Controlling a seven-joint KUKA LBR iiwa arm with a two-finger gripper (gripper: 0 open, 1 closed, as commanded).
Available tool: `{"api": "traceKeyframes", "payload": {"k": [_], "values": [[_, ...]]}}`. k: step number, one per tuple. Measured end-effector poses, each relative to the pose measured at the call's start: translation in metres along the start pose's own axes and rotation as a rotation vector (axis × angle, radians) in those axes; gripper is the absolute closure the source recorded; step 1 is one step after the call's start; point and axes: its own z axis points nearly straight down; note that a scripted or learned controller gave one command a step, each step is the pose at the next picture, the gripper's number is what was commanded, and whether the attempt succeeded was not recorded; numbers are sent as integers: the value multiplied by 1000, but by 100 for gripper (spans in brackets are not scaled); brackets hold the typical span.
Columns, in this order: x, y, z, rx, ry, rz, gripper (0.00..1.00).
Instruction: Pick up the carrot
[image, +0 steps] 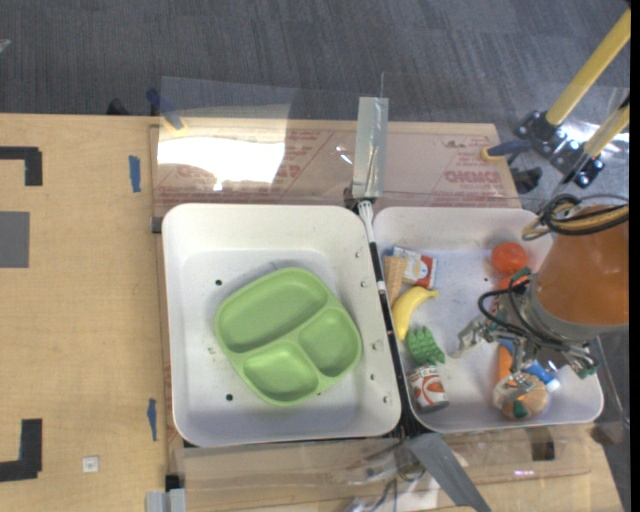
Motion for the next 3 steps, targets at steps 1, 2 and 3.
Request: {"api": "traceKeyframes", "payload": {"k": [1,2,3], "values": [[-5,-1,-13,8,-12,-3,100],[-5,-1,-12,6,-10,-3,0],[-2,2,0,-2,4,-21,0]]}}
